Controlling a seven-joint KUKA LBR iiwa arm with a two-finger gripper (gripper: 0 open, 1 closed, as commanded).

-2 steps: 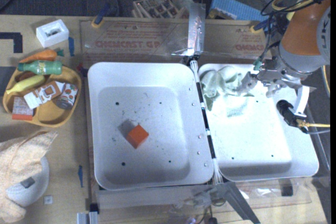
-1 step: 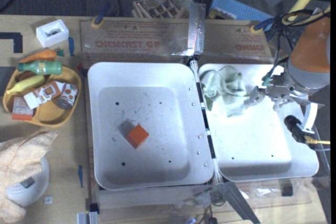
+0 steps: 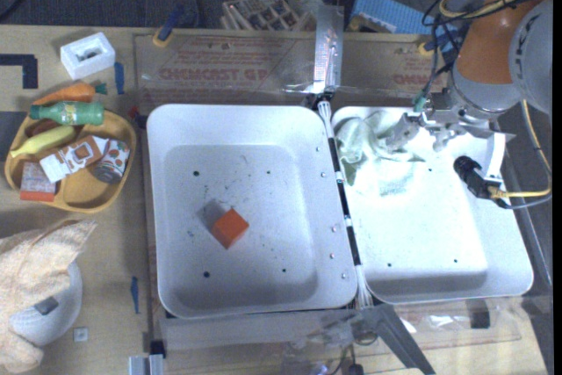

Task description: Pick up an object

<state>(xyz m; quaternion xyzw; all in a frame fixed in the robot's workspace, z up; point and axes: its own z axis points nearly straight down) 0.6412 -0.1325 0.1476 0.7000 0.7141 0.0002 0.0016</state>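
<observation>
Far left, at 9 o'clock on the worktop (image 3: 105, 277): yellow bowl (image 3: 83, 199) heaped with toy food. Green bottle (image 3: 68, 113) lying across its top rim, orange piece (image 3: 70, 91) just above that, banana (image 3: 39, 140) below the bottle, small printed packets (image 3: 83, 155) in the middle. At 11 o'clock from the bowl, small white box (image 3: 88, 55), apart from it. At 7 o'clock of the scene, crumpled pale-orange cloth (image 3: 39, 263); white rounded object (image 3: 48, 312) touching its lower edge.

Centre-left: left bin (image 3: 176, 136), shallow, white, floor speckled with dark specks. Orange cube (image 3: 231, 227) on the bin floor, slightly toward 7 o'clock from bin centre, turned corner-on, small grey shadow or block at its 10 o'clock corner; cannot tell which. Cube well apart from all walls.

Behind the bins, at 12 o'clock: clear plastic sheet (image 3: 237, 70) with red lettering, flat on the worktop.

Centre-right: right bin (image 3: 439, 277), touching the left bin along the shared rim. Clear crumpled plastic item (image 3: 364, 140) in its 11 o'clock corner, near the rim.

Right, at 2 o'clock: arm (image 3: 500, 39), grey with orange band, reaching over the right bin's top edge. Claw (image 3: 406, 129) low over the bin's upper part, just beside the plastic item, well apart from the cube. Claw apart or together: cannot tell, too blurred. Black connector and yellow cable (image 3: 479, 176) hanging at the wrist's 5 o'clock.
</observation>
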